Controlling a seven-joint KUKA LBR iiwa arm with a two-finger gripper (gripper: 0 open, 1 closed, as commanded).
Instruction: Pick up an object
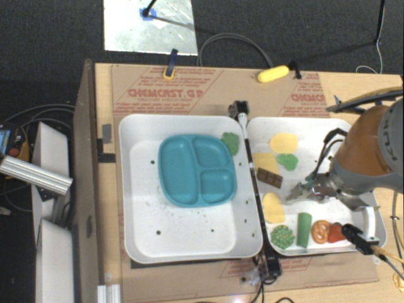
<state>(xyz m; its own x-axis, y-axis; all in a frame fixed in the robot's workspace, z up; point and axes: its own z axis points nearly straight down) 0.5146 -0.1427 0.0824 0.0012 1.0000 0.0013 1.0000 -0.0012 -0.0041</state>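
Your gripper (302, 191) hangs low over the middle of the right bin (372, 131), reaching in from the right below the arm's orange band (366, 149). You cannot tell from this slanted view whether it is spread or closed, and nothing shows in its grasp.

The nearest pieces to it: a pale yellow food piece (272, 207) lies just beside it on the lower left, and a green cylinder (304, 228) stands just below it toward the near rim. A brown bar (270, 178) lies to its left, touching a tan block (266, 163) above it. Farther up you see a yellow round piece (283, 142) with a small green broccoli-like piece (288, 162) beside it, both apart from the gripper. Along the near edge sit a green dotted ball (282, 236), left of the cylinder, and an orange-and-red piece (326, 231) to its right.

The left bin (136, 188) holds a blue divided plate (196, 170), with a green leafy item (231, 142) touching the plate's upper right corner, well apart from the gripper.
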